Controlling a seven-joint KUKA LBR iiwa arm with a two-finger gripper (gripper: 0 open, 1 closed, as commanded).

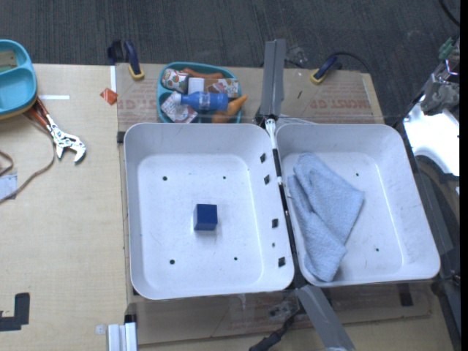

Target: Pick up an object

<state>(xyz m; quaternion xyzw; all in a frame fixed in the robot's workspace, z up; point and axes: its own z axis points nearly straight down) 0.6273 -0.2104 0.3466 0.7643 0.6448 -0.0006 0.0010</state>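
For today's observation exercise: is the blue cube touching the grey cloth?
Apart. The camera view shows the blue cube alone in the left bin, while the grey cloth lies in the right bin, their rims between them.

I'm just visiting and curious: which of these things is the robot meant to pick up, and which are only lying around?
For the job:
block in the left bin
cloth in the right bin

Lying about:
wrench
tub of oddments
clamps
teal tray
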